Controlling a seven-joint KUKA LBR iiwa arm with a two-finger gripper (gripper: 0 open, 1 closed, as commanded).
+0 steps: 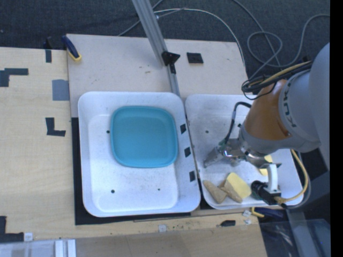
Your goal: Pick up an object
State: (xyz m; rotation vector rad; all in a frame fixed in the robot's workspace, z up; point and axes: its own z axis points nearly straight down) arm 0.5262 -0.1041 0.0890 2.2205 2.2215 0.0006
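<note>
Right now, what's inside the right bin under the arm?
In the right bin, a yellow block and a tan piece lie near its front edge. The tool hangs over the middle. The arm covers the bin's right part.

Turquoise square plate with rounded corners, lying flat in the upper middle of the left bin, well apart from everything else. Pale yellow wedge-like block at the near edge of the right bin, tilted, touching a tan, bread-like lump just to its left. Small yellow piece partly hidden further right, shape unclear.
</note>
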